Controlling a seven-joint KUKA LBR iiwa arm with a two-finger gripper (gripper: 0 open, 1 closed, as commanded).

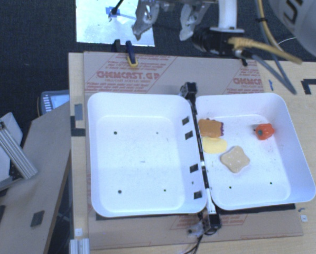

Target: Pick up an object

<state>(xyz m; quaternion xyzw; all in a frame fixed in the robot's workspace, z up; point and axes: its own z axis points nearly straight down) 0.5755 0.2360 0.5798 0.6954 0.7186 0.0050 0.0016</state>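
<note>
While the arm reaches in along the top of the view, the hand [166, 20] hangs well above and behind the two bins, its two fingers [143, 19] spread apart with nothing between them. In the right bin [285, 187] lie four things — an orange-and-purple piece [211, 127], a yellow slice [214, 145] touching it, a tan toast-shaped piece [235, 159], and a red-orange piece [263, 131] well apart.
</note>
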